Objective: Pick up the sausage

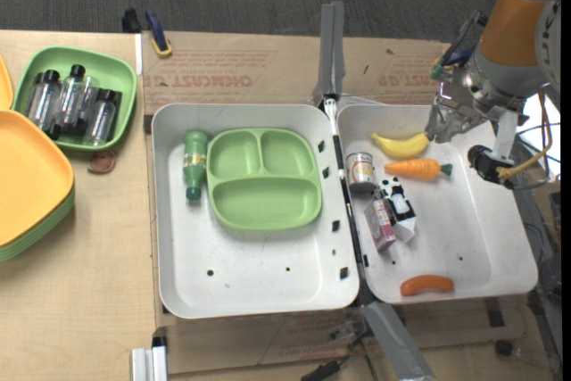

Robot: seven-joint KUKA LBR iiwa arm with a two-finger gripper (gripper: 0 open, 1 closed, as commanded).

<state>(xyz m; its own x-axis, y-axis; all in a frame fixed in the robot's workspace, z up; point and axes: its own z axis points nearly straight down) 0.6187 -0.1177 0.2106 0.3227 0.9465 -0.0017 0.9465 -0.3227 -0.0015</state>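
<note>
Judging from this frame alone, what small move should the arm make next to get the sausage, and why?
Probably carry the hand toward the near edge of the right bin until it is above the sausage. The hand sits at the far end by the banana and carrot, while the sausage lies alone near the front wall.

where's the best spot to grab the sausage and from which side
Probably the sausage at its middle, coming straight down from above. It lies flat on the floor of the right bin, its long axis running left to right with a slight curve, so fingers closing across its narrow width should fit. The bin's near wall sits close by, so a side approach looks cramped. The end effector is near the banana.
</note>
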